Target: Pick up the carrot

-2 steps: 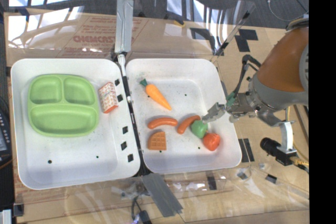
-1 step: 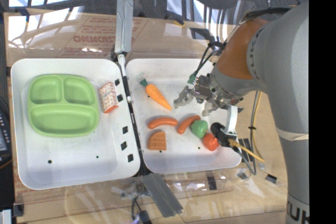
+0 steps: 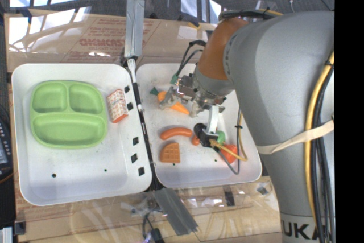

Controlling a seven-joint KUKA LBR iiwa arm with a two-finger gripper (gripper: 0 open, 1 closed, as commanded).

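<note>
The carrot [image 3: 177,107] is a small orange piece with a green top, lying in the upper left part of the right bin [image 3: 187,174]. My gripper [image 3: 186,92] hangs low right over it, at the end of the grey arm with the orange band. The gripper's metal body covers part of the carrot. I cannot make out whether the carrot is between its parts or just beneath them.
An orange sausage [image 3: 176,133] and a brown waffle piece [image 3: 170,153] lie in the right bin's lower half, and a red-orange toy with a green tip [image 3: 227,151] beside a black cable. The left bin [image 3: 79,182] holds a green divided plate [image 3: 68,114] and a small carton [image 3: 116,105].
</note>
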